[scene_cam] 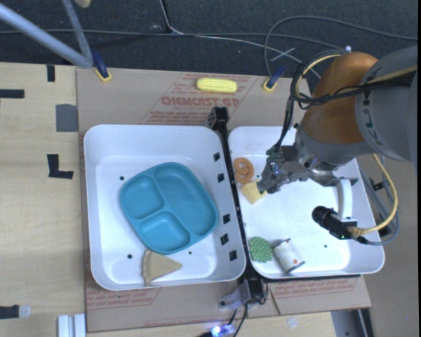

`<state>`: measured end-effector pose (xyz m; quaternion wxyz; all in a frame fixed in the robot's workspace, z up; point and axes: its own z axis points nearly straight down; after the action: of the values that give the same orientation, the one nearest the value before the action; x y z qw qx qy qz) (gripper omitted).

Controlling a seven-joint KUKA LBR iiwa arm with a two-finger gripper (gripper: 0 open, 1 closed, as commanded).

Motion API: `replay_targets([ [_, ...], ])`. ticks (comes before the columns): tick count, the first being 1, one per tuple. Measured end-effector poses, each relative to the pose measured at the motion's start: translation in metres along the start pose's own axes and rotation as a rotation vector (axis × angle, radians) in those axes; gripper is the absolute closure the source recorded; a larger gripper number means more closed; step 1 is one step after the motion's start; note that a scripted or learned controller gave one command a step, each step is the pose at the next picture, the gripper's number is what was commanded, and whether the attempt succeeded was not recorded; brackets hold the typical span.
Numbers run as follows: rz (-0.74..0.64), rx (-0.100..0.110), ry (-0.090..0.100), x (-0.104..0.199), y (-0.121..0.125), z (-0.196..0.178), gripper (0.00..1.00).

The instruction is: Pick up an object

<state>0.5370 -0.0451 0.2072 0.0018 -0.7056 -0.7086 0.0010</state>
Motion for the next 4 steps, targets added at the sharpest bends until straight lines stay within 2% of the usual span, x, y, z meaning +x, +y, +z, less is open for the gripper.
replay_targets([
  [2, -0.003, -0.003, 0.000, 0.097, -0.014, -0.018, 1.00],
  [3, -0.001, -0.001, -0.001, 0.142, -0.026, -0.014, 1.00],
  [4, 0.003, 0.000, -0.001, 0.140, -0.043, -0.018, 1.00],
])
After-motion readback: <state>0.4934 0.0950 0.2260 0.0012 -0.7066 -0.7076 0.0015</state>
